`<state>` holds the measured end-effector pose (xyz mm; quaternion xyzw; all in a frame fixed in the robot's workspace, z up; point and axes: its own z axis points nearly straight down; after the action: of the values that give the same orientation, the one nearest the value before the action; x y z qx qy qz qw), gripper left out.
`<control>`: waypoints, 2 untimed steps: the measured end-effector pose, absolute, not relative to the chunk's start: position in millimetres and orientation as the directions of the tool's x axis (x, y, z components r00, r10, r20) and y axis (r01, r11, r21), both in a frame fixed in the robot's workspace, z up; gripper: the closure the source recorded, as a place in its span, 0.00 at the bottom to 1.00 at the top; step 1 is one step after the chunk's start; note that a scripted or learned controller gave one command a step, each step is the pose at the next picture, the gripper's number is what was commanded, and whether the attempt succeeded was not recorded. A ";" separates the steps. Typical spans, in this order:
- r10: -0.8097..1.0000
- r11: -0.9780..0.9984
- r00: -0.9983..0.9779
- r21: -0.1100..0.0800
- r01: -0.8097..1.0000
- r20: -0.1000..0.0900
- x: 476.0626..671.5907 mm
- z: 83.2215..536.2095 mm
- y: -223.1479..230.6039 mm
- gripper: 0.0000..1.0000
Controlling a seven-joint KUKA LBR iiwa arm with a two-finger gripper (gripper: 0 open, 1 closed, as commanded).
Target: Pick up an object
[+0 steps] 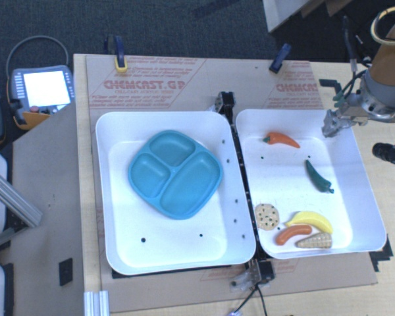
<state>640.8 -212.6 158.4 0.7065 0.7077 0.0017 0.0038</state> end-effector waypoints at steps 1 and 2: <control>1.000 0.001 -0.001 0.008 1.000 -0.004 642.4 208.8 -213.1 1.00; 1.000 0.003 -0.003 -0.002 1.000 0.001 632.1 218.6 -165.5 1.00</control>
<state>632.1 -165.5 218.6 0.7061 0.7081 -0.0004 -0.0013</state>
